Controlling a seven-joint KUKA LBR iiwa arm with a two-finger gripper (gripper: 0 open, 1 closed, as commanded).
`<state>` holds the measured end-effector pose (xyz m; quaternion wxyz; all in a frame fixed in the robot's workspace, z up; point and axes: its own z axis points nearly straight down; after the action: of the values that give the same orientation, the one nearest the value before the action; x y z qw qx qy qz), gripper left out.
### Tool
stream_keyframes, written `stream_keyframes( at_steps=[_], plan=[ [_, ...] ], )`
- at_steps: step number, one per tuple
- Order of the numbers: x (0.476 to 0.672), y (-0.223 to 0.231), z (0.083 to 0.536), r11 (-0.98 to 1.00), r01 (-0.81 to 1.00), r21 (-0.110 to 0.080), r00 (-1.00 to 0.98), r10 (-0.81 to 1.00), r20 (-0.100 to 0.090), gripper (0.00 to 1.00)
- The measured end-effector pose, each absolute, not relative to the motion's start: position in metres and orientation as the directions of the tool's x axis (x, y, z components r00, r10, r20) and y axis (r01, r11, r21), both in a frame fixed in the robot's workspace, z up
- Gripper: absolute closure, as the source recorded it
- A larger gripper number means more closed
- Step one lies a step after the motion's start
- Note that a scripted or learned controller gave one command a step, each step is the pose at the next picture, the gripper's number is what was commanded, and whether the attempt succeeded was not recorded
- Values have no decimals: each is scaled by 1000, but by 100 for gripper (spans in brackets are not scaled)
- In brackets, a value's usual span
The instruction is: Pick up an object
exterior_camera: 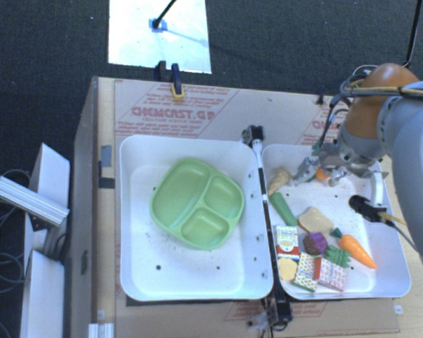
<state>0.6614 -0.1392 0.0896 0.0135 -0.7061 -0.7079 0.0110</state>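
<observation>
My gripper (319,170) hangs low over the back of the right bin (396,274), reaching in from the right. A small orange thing (323,174) shows right at the gripper's tip; whether it is held cannot be told. A beige piece (279,180) lies just left of the gripper. In front of it are a green cucumber (283,208), a tan bread slice (315,220), a purple piece (315,242), a carrot (357,251) and a green leafy piece (337,256).
The left bin (134,266) holds a green divided plate (197,203). Small printed boxes (287,239) (321,272) and a yellow disc (287,268) lie at the right bin's front. A dark divider (264,202) runs between the bins.
</observation>
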Motion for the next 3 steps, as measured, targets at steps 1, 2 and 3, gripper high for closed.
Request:
stream_keyframes(
  at_steps=[1,2,3],
  plan=[
    [662,-140,101,5,999,-33,-5,1000,2,100],
    [662,-140,101,7,999,-33,-6,1000,2,0],
    [663,-140,112,10,999,-31,-10,1000,0,100]
  ],
)
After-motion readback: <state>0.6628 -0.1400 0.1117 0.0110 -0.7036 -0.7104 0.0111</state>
